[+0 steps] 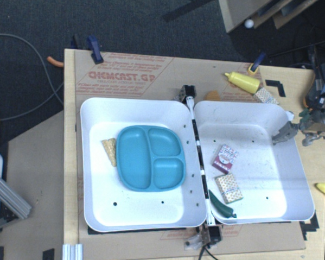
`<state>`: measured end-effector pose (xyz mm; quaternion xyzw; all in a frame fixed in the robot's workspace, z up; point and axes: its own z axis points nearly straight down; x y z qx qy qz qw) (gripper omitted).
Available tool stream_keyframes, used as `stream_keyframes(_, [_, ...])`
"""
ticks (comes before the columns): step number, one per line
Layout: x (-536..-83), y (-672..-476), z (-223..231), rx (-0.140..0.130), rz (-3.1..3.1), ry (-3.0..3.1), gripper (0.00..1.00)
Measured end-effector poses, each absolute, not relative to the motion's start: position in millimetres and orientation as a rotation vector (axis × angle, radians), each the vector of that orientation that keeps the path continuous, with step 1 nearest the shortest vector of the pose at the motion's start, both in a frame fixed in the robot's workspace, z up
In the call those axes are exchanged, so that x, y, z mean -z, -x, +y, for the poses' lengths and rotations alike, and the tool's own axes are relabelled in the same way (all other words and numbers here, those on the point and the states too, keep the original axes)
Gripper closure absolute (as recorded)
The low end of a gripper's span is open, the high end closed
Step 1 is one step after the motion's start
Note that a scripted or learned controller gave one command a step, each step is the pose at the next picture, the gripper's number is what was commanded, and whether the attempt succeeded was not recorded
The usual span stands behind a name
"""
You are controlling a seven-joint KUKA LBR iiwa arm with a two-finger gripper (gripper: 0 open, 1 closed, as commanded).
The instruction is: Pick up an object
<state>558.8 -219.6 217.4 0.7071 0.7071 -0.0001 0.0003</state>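
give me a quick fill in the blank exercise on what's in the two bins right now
1. The blue divided tray lies in the ____ bin as the camera sees it.
2. The tan cracker-like piece lies against the tray's ____ edge.
3. The right bin holds two small boxes, a maroon and white one and a tan one, plus a dark ____ object at its front left corner.
4. The yellow bottle lies ____ the bins, on the bench behind them.

Missing words: left; left; green; outside
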Motion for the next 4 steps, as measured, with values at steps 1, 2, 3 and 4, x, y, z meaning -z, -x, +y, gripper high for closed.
stream_keyframes(1, [-137,-564.9,-138,0.000,2.226,-2.222,0.00])
stream_keyframes(2, [-84,-566.9,-92,0.001,2.225,-2.222,0.00])
stream_keyframes(3, [-94,-567.3,-92,0.000,2.223,-2.222,1.00])
stream_keyframes(4, [-212,-555.5,-43,-0.002,2.222,-2.219,1.00])
